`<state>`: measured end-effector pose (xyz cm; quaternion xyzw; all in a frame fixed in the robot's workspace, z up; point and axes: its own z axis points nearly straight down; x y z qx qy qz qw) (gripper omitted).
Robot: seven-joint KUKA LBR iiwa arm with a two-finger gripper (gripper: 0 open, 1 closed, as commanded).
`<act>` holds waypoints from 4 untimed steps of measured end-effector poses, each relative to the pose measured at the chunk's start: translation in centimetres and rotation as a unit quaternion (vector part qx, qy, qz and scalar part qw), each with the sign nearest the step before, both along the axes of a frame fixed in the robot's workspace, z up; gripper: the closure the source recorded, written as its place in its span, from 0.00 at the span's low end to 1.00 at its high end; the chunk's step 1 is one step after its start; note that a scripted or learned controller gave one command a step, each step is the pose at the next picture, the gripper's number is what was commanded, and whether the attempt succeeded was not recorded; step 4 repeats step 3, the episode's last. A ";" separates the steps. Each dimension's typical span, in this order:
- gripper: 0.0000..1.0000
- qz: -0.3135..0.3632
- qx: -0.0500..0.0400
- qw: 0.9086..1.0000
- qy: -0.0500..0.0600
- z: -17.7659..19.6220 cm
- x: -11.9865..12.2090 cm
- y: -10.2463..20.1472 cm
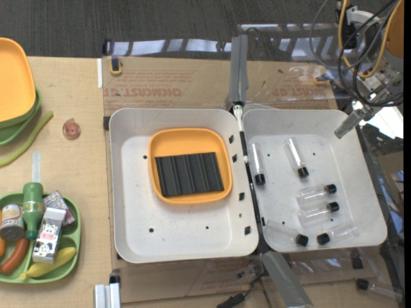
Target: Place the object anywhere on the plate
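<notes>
An orange square plate [190,136] sits in the left white bin [128,223]. A black ribbed slab [190,174] lies flat on the plate and covers most of its middle. Several clear vials with black caps lie scattered in the right bin [359,172], among them one vial [257,165] by the bin's left wall and another vial [297,157] near the middle. My gripper [348,126] hangs at the right bin's upper right corner, above the rim and apart from the vials. Nothing shows in its grip.
Cables and the arm [385,50] crowd the upper right. On the bench to the left stand stacked orange and green plates [13,88], a small pink object [72,129] and a green tray of toy food [38,242].
</notes>
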<state>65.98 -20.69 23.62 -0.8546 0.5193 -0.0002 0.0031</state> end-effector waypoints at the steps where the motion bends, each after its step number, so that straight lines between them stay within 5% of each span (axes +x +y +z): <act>1: 0.00 0.172 -0.002 0.985 0.000 0.5 0.0 -0.1; 3: 0.00 0.432 -0.002 0.902 -0.002 -2.4 0.0 -1.1; 4: 0.00 0.432 -0.002 0.902 -0.002 -2.4 0.0 -1.1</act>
